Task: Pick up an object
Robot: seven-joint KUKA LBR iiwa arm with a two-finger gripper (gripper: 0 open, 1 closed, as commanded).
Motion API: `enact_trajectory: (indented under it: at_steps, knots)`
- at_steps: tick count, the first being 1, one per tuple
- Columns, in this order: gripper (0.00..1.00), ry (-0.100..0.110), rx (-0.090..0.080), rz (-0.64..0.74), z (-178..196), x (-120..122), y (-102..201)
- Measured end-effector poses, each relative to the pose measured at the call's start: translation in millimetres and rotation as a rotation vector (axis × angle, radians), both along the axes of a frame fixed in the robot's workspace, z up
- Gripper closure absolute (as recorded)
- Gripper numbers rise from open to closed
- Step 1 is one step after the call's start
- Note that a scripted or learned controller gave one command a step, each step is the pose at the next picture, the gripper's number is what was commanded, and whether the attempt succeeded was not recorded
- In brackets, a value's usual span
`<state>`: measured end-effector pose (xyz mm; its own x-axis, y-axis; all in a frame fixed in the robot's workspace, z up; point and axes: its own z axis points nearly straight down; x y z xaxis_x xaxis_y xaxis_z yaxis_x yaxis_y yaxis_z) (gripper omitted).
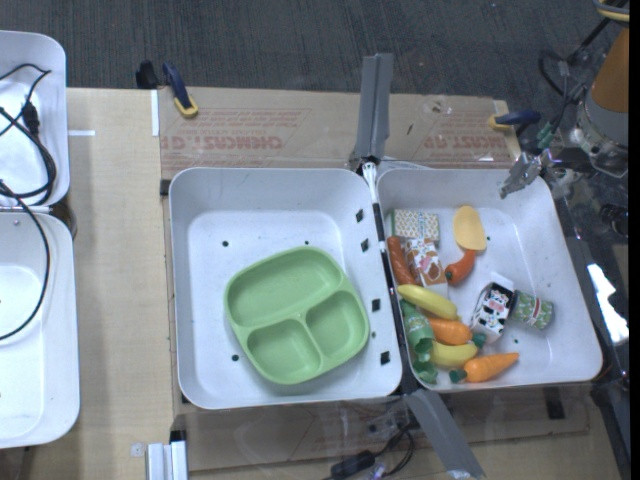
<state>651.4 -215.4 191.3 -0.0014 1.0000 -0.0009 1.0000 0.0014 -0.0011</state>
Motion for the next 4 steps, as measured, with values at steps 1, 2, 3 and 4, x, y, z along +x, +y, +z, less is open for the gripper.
enact_trajectory:
  at_steps: [1,2,3,4]
  knots:
    - [0.0,-0.001,0.0,0.148,-99,-7,19]
    - [0.0,-0.001,0.0,0.114,-99,-69,17]
    - [0.0,0.0,0.001,0.058,-94,-108,41]
    - [0.0,-0.001,0.001,-0.004,-100,-34,14]
